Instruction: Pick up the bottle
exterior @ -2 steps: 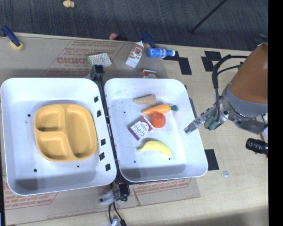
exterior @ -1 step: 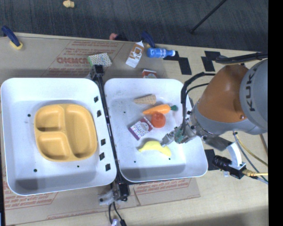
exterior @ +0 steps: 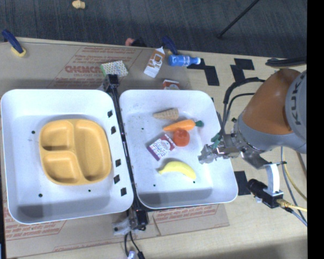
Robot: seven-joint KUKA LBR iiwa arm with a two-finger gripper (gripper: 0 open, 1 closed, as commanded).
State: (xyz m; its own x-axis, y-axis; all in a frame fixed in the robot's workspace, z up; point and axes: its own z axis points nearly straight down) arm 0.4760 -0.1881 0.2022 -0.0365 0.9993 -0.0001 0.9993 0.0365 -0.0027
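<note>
Red-printed cardboard [exterior: 189, 217], blue bottle [exterior: 179, 61] beyond

blue bottle [exterior: 182, 61] lies on the bench beyond the right bin [exterior: 130, 104], well apart from the gripper [exterior: 209, 154] over that bin's right side.

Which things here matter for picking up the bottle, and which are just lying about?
For the job:
bottle, lying on the bench behind the right bin
gripper, over the right bin

Lying about:
carrot
banana
cone
packet
yellow tray, in the left bin
</note>
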